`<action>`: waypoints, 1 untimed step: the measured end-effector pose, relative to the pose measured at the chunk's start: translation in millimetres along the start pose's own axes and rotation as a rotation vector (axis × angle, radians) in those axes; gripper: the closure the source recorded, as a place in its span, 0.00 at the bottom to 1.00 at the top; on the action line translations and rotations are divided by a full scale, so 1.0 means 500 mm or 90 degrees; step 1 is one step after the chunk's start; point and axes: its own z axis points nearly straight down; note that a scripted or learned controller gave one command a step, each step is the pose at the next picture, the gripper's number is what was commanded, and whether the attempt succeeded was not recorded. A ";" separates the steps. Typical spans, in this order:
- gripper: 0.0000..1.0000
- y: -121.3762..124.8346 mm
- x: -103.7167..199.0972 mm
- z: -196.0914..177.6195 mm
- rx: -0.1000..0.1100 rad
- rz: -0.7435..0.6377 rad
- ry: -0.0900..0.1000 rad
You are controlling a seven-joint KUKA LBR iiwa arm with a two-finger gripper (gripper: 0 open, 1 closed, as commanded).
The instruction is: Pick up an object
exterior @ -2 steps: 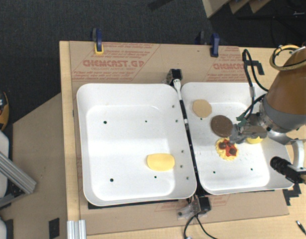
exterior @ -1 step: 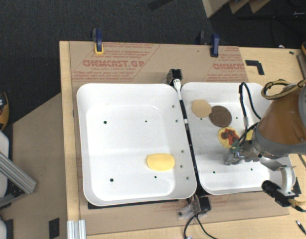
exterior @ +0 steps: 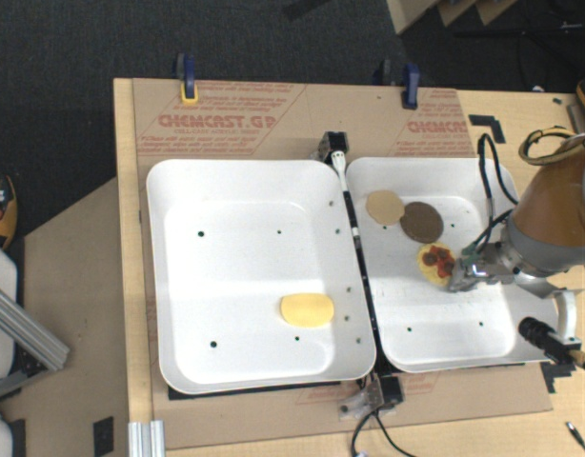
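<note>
Cardboard-topped bench point(exterior: 273, 112), two white bins clamped side by side so nothing slides. My gripper point(exterior: 461, 276) sits low in the right bin point(exterior: 445, 346), right at the small red-and-yellow piece point(exterior: 435, 262) around 3 o'clock. Can't tell if it's closed on it, too blurry. Tan disc point(exterior: 384, 207) and brown disc point(exterior: 422, 223) at 1 o'clock.
</note>
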 end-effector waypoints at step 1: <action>1.00 0.124 0.110 0.000 -0.002 -0.006 0.002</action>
